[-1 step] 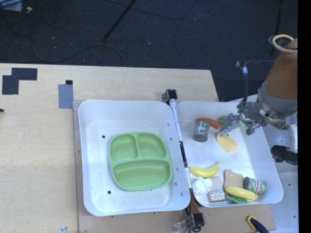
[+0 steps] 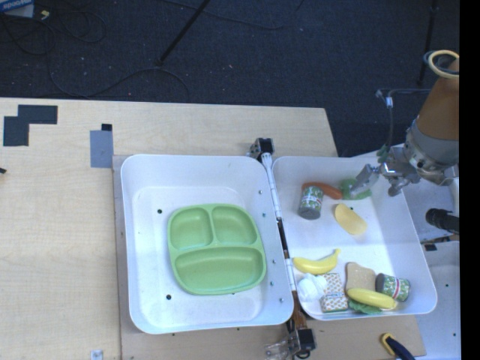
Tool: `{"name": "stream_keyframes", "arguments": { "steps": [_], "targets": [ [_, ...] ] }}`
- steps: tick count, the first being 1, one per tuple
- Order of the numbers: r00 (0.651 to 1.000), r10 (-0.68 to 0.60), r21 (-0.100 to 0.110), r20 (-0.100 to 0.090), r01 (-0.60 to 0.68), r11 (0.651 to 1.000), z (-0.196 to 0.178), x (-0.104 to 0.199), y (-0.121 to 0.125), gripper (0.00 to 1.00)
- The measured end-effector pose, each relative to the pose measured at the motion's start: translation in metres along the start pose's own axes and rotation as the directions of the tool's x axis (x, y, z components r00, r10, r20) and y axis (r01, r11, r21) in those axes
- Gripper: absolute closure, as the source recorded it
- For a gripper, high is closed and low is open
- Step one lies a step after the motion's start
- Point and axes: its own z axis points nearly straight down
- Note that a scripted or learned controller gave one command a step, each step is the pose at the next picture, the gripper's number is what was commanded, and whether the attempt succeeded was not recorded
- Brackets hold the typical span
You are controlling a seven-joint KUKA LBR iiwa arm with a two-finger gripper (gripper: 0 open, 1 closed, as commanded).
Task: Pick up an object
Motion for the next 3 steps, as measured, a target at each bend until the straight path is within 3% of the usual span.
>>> {"name": "stream_keyframes", "arguments": {
  "steps": [1,2,3],
  "targets": [
    [1.0,-0.002,-0.002,0.0,0.002,1.0,-0.062,0.05,0.027,0.0],
    [1.0,-0.001,0.001,0.0,0.001,1.0,-0.01,0.006,0.026,0.0],
    [1.0,-0.003,0.0,-0.001,0.003,1.0,-0.037,0.095,0.027,0.0]
  ]
}}
